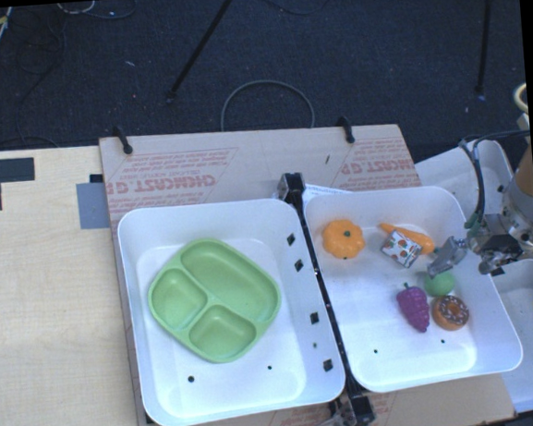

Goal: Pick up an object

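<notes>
You see a pale wooden bench (42, 301) before dark carpet. The left bin (162, 393) holds a green divided plate (215, 299). In the right bin (483, 355), the gripper (448, 256) hangs at three o'clock above a green ball (441, 284); whether it grips anything, you cannot tell.

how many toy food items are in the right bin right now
6: orange pumpkin far left; carrot and small box behind; green ball, purple eggplant, donut near. The gripper may hide more.
</notes>
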Controlling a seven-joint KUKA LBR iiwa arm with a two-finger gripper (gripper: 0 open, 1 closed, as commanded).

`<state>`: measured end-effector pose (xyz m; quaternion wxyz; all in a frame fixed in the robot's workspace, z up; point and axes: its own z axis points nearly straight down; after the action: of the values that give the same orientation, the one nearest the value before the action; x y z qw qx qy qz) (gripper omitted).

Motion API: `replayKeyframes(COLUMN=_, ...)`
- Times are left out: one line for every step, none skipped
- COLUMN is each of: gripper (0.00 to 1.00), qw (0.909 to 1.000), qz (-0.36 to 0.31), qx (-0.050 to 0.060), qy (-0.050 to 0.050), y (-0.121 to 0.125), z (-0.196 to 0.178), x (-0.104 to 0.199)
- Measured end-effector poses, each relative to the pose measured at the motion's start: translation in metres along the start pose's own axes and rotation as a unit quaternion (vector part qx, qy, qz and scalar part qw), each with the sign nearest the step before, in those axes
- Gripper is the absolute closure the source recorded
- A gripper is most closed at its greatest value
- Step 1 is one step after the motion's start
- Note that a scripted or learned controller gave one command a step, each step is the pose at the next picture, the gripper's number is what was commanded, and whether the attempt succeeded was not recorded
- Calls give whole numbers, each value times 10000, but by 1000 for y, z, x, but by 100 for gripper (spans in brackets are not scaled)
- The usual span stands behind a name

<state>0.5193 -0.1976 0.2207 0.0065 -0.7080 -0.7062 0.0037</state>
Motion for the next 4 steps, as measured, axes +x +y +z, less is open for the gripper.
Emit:
replayKeyframes(gripper=0, qw=10000, qz=-13, qx=-56, qy=-13, y=3, z=-6, x=0)
replayKeyframes(gripper=0, qw=10000, qz=-12, qx=-39, qy=-6, y=1, z=55, x=-6)
replayKeyframes(gripper=0, qw=10000, qz=-15, qx=-47, qy=-7, y=1, z=118, x=-8)
replayKeyframes(gripper=0, qw=10000, qz=-9, qx=-54, qy=-10, y=1, z=134, x=-7)
